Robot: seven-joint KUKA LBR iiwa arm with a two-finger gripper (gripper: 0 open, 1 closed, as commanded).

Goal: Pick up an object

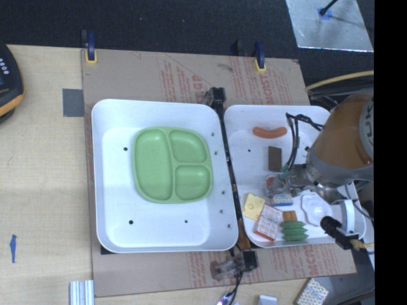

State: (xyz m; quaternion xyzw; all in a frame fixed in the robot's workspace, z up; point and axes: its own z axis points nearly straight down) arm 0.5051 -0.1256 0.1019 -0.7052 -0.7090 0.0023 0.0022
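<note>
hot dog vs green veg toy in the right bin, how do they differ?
The hot dog is reddish-orange; the green veg toy is dark green. The hot dog lies alone near the bin's far wall; the veg toy sits at the near edge, crowded against small packets. Both are small, elongated and lie flat, roughly left to right.
</note>
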